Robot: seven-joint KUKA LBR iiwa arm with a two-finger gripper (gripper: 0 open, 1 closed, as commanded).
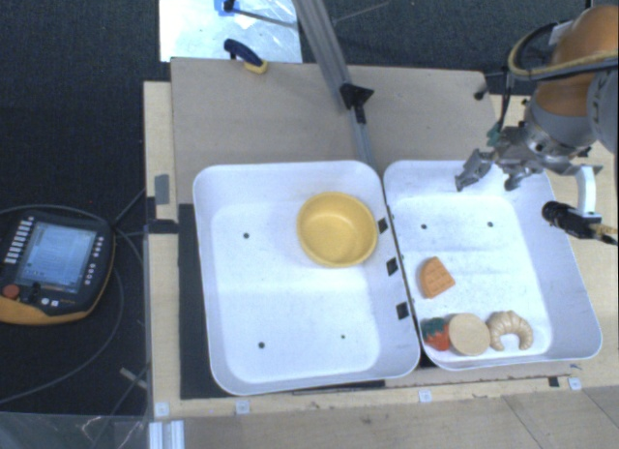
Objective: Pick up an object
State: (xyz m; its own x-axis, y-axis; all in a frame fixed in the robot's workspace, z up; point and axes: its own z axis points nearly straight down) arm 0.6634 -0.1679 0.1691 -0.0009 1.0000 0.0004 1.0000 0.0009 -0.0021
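While hanging over the far edge of the right bin (pixel 566 273), reaches in from the right as a grey arm (pixel 580 79) with an orange band. Gripper (pixel 491 178) with fingers apart, nothing between them, above the bare far part of that bin. Near the front of the same bin, well apart from the gripper: an orange wedge (pixel 436 278), then in one row along the front wall a red and green piece (pixel 435 333), touching a round beige disc (pixel 469 335), and just beside it a croissant (pixel 511 329). In the left bin (pixel 232 341), only a yellow bowl (pixel 337 229), upright, near the far right corner. Between gripper and objects, nothing in the way. Left of the tabletop (pixel 426 113), on dark floor, a pendant controller (pixel 53 265) with cable.
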